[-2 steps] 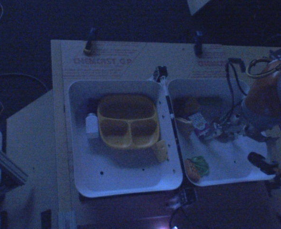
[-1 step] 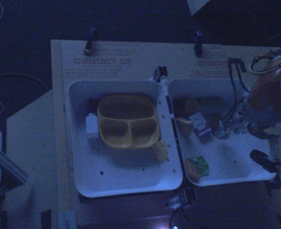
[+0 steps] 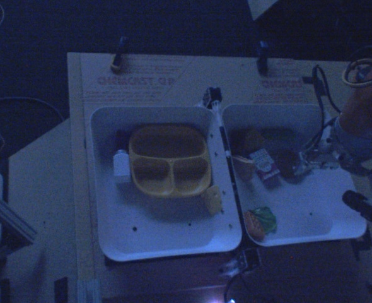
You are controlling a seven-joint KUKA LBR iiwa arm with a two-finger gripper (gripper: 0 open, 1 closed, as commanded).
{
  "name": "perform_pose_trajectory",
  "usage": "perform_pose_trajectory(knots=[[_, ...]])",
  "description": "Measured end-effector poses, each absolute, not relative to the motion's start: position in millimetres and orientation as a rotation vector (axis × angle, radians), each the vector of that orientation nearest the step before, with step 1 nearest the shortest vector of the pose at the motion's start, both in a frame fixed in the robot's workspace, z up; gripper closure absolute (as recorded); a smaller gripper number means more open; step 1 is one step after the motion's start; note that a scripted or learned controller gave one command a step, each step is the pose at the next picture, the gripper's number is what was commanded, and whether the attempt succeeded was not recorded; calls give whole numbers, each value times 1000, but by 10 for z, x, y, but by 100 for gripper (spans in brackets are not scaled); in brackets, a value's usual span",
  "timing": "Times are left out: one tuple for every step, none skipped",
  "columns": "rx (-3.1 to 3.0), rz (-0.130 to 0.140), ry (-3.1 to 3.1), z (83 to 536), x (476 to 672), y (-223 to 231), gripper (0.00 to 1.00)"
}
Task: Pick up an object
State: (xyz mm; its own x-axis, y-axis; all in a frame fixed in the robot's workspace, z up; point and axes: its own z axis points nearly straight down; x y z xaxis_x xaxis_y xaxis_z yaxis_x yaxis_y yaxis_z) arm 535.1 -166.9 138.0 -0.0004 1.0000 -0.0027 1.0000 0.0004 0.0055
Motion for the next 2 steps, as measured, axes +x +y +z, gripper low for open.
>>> perform_pose_trajectory(knots=[[2214,5,2218,1986,5291,-1659,100],[2215,4,2219,2270,5305,-1660,100]])
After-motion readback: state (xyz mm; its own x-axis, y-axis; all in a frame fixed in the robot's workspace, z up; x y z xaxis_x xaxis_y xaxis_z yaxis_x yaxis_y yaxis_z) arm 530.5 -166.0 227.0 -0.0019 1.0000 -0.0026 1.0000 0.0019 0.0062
